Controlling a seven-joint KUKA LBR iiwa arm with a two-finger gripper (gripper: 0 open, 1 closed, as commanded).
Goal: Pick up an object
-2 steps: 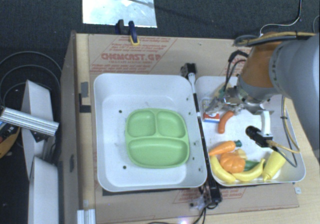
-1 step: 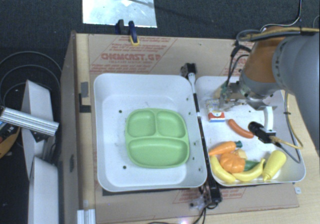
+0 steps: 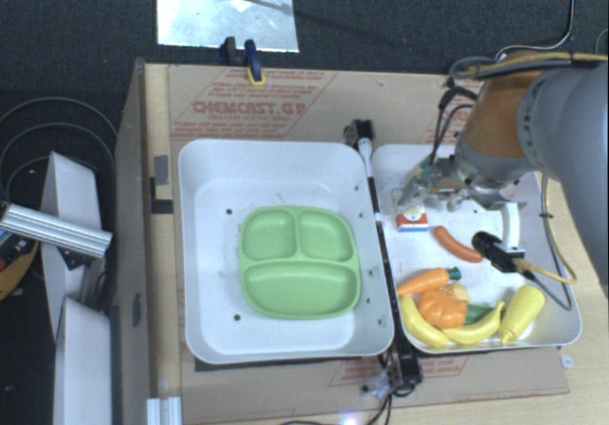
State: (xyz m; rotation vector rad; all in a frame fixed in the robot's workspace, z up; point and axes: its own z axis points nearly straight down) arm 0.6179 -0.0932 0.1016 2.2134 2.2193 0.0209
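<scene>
My gripper (image 3: 425,189) hangs low over the far left part of the right bin (image 3: 561,318). Just below its tip lies a small red, white and blue object (image 3: 411,219), close to it but not visibly gripped. A red-orange sausage-shaped piece (image 3: 457,243) lies to the right of that. Toward the bin's front sit a carrot (image 3: 424,280), an orange pepper (image 3: 442,308), a yellow banana (image 3: 447,334), a green piece (image 3: 482,313) and a yellow squash-like piece (image 3: 522,310).
The left bin (image 3: 209,223) holds a green divided plate (image 3: 299,260). A raised rim (image 3: 374,223) separates the two bins. The grey arm with its orange band (image 3: 514,119) covers the right bin's far right corner.
</scene>
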